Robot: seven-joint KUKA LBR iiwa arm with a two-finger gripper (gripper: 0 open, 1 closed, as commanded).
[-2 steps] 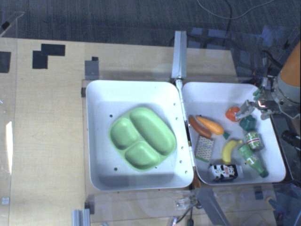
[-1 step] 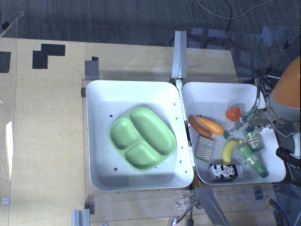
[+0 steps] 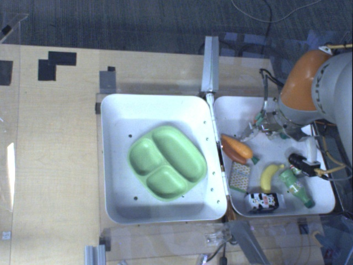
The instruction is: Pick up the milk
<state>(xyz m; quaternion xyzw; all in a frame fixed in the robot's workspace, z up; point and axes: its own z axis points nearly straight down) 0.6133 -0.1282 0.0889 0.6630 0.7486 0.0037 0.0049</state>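
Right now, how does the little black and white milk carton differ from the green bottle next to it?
The milk carton is boxy, black and white; the green bottle is rounded and green all over. The carton lies near the right bin's front edge, roughly along it, while the bottle lies slantwise, further right. The carton looks shorter than the bottle. Both lie on their sides in the same bin, apart from the gripper near the back.

Robotics lab setup. Pale wooden bench (image 3: 55, 164) with black tape markers (image 3: 55, 64), aluminium framing rail (image 3: 209, 65) between two shallow white plastic bins (image 3: 116, 148). Loose black cable (image 3: 265, 10) on dark grey carpet (image 3: 110, 10).
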